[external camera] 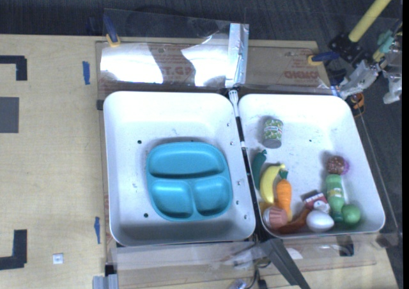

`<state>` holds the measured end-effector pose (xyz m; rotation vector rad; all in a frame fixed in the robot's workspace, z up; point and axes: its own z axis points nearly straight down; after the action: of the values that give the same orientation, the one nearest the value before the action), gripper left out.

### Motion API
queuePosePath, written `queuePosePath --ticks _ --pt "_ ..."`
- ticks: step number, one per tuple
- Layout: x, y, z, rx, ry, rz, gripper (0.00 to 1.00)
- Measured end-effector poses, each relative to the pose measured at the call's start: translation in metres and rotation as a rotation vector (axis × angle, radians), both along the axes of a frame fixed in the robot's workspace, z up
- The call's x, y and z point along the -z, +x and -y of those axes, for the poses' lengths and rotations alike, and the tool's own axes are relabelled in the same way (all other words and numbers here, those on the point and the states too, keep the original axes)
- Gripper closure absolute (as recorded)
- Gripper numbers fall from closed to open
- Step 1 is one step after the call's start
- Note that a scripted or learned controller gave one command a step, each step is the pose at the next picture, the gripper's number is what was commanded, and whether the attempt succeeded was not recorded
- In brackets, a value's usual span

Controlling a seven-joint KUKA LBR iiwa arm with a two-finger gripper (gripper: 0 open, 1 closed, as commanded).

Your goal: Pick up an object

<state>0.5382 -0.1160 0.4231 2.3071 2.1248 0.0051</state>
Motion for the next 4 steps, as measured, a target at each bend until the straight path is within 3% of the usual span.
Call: queuePosePath --ticks 1,2,3,4 --pt "0.176 -0.001 -0.015 -0.063 0.002 -0.012 0.0" --pt "0.24 -0.034 -0.058 -0.228 0.003 -0.01 0.0" --pt "0.326 -0.06 -0.018 -0.368 0.002 -0.01 0.0" --pt "0.335 -0.052 -0.016 -0.441 0.0 -0.001 0.0"
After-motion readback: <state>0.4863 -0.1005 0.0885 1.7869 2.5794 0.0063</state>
